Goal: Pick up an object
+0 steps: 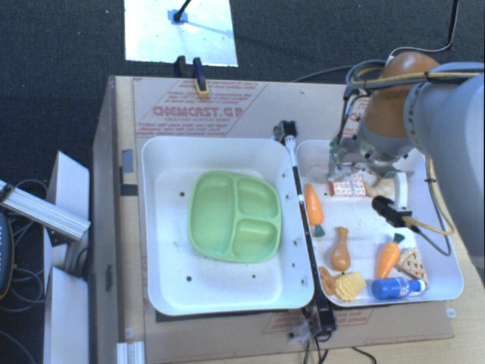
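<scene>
I see gripper (350,162) low over far end of right bin (447,275), above checkered box (348,187) (probable target); grasp state indiscernible.

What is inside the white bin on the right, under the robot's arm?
In the right bin lie toy foods: two carrots, a chicken drumstick, corn, a pizza slice, a blue bottle. The arm covers the bin's far corner.
</scene>
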You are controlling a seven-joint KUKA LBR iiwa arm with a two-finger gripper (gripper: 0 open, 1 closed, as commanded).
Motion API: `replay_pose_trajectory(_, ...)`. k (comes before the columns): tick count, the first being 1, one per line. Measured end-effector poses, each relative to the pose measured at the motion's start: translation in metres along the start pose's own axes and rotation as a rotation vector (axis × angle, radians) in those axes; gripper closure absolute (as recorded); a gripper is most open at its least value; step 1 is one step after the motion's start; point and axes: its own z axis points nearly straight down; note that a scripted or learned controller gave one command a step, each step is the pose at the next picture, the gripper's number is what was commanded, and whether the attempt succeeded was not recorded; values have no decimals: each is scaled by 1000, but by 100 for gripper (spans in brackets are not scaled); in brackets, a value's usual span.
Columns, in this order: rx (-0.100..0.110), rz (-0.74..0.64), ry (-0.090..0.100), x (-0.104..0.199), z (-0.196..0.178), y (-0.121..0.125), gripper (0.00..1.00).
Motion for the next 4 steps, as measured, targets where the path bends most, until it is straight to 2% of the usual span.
replay_pose_trajectory(1, 1, 0, 0, 0, 0, 0, 0)
replay_pose_trajectory(2, 4, 0, 2, 3, 11, -45, 0)
replay_pose_trajectory(3, 9, 0, 5, -25, 12, -34, 0)
replay_pose_trajectory(4, 22, 4, 5, -80, 16, -111, 0)
